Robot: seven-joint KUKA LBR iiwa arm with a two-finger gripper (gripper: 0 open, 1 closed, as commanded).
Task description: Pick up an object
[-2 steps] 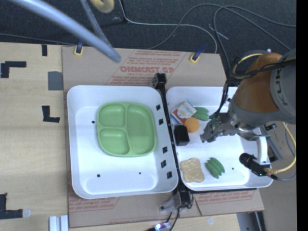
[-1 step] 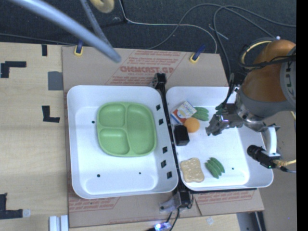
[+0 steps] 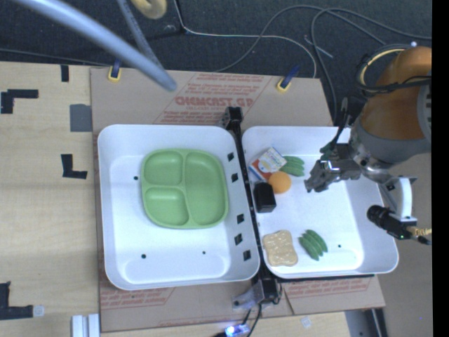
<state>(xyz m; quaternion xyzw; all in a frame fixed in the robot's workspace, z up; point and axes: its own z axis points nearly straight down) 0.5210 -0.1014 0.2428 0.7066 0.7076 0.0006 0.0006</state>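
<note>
Arm: I see the grey arm with its orange band (image 3: 400,90) reaching in from the right, over the right white bin (image 3: 351,258)
Gripper: the dark two-finger gripper (image 3: 317,180) hangs over the bare middle of the right bin, right of the small objects; I cannot tell whether it is open or closed, and I see nothing between it
Orange ball: a small round orange ball (image 3: 280,182) lies left of the gripper, near it but apart
Green pod, far: a light green pod-shaped piece (image 3: 293,166) lies just beyond the ball, beside a small red-and-white printed packet (image 3: 268,161)
Black block: a small black rectangular block (image 3: 264,198) lies against the bin's left wall, just near-side of the ball
Cracker: a tan square cracker-like piece (image 3: 280,248) rests in the near-left part of the right bin
Green pod, near: a darker green pea pod (image 3: 313,243) lies right of the cracker, apart from it
Left bin: the left white bin (image 3: 119,188) holds a light green divided plate with three compartments (image 3: 185,189)
Worktop: both bins sit on a brown cardboard sheet (image 3: 210,93) on the worktop
</note>
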